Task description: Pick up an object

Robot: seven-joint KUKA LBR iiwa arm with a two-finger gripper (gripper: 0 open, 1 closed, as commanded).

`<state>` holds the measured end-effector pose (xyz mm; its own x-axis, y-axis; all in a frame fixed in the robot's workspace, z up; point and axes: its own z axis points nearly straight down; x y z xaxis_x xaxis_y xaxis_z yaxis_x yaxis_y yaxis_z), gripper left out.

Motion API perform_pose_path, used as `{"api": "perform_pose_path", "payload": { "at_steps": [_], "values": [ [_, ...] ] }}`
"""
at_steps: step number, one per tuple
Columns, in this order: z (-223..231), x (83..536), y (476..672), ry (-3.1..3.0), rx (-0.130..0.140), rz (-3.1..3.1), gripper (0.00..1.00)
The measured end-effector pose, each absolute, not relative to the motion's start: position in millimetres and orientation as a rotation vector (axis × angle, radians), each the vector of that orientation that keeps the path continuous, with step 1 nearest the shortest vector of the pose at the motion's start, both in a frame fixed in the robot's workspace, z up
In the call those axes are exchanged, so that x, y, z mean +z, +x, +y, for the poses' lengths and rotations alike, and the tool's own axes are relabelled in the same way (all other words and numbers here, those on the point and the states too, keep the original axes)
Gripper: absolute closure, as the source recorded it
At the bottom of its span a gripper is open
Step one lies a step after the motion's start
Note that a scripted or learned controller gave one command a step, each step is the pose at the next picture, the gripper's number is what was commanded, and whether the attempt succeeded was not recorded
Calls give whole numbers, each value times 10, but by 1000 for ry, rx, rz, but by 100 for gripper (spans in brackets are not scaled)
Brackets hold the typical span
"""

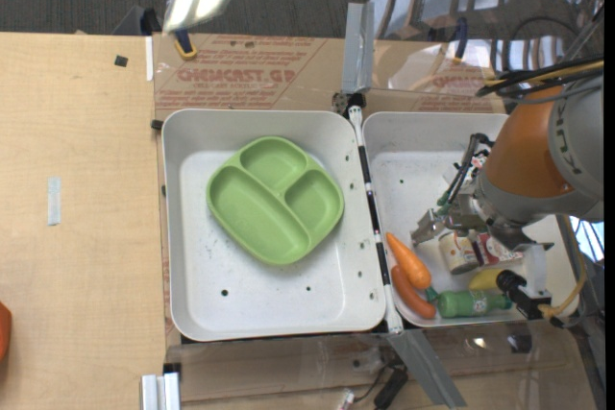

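In right bin [384,158], end effector [452,228], carrots [407,262] at rim

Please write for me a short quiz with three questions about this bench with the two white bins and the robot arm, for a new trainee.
1. True or false: the green divided plate lies in the left bin.
2. Which bin is the hand over?
A. the left bin
B. the right bin
C. neither bin
3. Fill in the missing word: the two carrots lie against the right bin's ____ wall, beside the green bottle.

Key
1. True. The plate has three compartments, and nothing lies in them.
2. B. The arm reaches in from the right, and the hand is low among the small objects there.
3. Left.
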<state>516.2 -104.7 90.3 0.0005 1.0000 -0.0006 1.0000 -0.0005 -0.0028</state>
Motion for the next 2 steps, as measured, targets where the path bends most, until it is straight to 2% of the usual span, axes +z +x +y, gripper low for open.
{"api": "perform_pose_path", "payload": {
  "at_steps": [1, 2],
  "values": [
    [-1639, 934, 5937, -2153, 4, -2287, 0],
    [-1474, 906, 6270, -2151, 4, -2289, 0]
  ]
}}
